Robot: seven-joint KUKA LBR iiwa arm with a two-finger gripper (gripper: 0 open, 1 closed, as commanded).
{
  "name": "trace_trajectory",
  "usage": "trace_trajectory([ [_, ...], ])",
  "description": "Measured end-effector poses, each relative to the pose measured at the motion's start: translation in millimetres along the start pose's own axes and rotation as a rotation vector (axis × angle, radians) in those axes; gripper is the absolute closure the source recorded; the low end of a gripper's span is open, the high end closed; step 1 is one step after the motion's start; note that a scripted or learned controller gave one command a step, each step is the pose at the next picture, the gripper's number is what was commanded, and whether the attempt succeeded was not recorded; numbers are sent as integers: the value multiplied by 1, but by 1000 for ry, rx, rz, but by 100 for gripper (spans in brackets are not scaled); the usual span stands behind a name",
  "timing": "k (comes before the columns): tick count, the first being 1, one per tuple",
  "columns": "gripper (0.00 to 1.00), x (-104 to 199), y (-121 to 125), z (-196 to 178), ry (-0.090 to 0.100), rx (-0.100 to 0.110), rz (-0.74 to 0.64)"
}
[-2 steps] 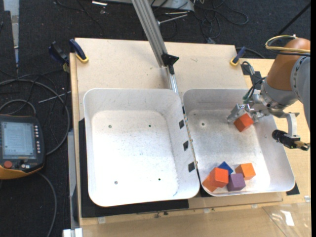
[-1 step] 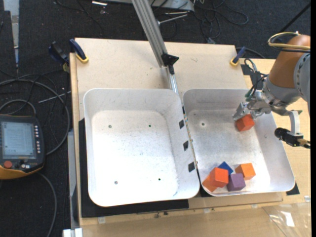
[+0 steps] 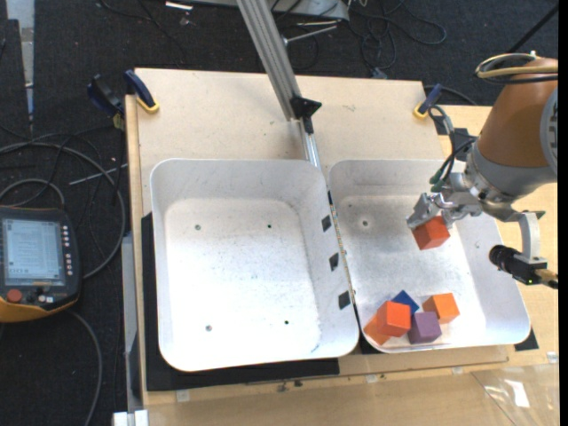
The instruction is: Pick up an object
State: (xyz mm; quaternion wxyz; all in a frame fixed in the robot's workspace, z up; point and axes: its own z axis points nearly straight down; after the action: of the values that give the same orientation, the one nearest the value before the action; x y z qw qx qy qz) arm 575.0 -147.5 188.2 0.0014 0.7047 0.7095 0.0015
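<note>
Near-edge cluster: four blocks huddle at the near rim of the right bin (image 3: 497,264), touching or almost touching one another.
Orange block, large (image 3: 391,319): leftmost of the cluster, with a further orange face low on its left, close to the bin's near-left corner.
Blue block (image 3: 405,299): just behind the large orange one, only its top corner showing.
Purple block (image 3: 425,327): right of the large orange block, up against it.
Orange block, small (image 3: 443,306): far-right of the purple one, just beside it.
Red-orange cube (image 3: 432,233): in the middle of the right bin, tilted, sitting directly under the fingertips and pinched between them.
Gripper (image 3: 431,218): reaching in from the right, fingers closed onto the red-orange cube from above.
Arm (image 3: 519,140): grey with an orange section, over the bin's far-right side.
Left bin (image 3: 177,193): white and speckled, side by side with the right bin.
Bench (image 3: 222,114): pale wood, with clamps at its far corners.
Pendant (image 3: 34,260): on the dark floor at far left, screen lit.
</note>
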Motion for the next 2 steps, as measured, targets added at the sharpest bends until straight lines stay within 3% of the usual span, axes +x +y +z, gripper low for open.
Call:
trace_trajectory([
  [1, 100, 76, 13, -37, 2, -1, -4],
  [2, 100, 157, 21, -5, 3, 8, -3],
])
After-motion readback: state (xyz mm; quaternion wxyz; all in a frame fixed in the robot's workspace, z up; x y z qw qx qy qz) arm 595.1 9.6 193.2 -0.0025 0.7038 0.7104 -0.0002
